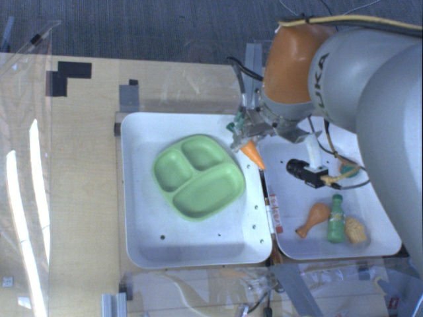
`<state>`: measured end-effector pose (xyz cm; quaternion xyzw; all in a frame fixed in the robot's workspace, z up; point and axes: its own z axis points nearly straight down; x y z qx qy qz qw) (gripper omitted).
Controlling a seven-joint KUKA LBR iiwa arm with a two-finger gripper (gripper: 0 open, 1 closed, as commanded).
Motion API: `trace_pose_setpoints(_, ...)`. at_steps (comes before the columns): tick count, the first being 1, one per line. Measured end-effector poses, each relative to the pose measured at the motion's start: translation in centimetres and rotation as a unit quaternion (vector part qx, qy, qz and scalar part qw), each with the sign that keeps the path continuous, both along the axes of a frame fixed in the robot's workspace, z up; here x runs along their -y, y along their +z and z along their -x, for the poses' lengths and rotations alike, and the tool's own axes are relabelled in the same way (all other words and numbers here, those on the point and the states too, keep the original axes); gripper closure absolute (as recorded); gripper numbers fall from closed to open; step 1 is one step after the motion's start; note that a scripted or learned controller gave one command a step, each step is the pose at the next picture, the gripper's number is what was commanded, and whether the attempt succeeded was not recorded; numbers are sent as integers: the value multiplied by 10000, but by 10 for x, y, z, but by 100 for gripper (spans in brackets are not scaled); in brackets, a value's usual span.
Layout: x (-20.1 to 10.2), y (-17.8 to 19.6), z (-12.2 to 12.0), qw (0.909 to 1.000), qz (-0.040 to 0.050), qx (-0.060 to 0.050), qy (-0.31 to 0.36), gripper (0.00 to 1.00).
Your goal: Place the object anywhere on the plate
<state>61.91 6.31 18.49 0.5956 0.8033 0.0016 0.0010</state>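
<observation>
Here the two-finger gripper pinches a small, light-looking orange plastic carrot by its top, beside the green divided plate.

The grey arm reaches in from the right, its orange band sitting just above the wrist. Below that the gripper points down and leftward (fingers closed on an orange carrot hanging beneath them)
</observation>
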Motion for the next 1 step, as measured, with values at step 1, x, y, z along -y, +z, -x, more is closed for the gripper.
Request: trace_pose_setpoints(1,0,0,0,10000,0,1,-5,0)
